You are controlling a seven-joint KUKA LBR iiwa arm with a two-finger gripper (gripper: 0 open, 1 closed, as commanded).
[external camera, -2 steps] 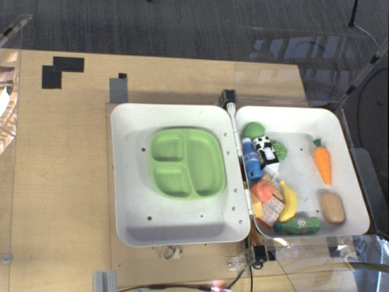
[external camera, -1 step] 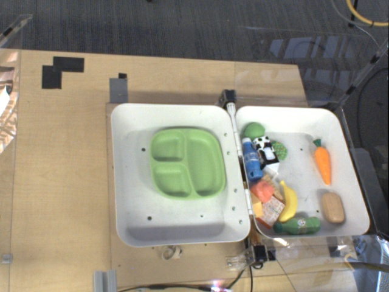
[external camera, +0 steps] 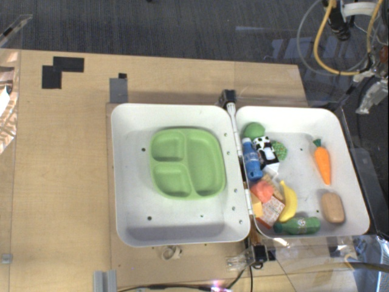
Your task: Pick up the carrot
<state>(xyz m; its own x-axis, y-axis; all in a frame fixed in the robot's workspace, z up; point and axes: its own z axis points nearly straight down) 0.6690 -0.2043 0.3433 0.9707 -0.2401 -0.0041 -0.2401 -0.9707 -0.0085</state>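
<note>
Wooden bench (external camera: 61, 163) (grey carpet behind) bears 2 white bins (external camera: 121, 163).

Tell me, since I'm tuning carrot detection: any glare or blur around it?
Camera view: the carrot is fairly sharp under soft, even light, casting a faint shadow on the right bin; glare stays at the frame's left edge; the green tray looks slightly washed out.
</note>
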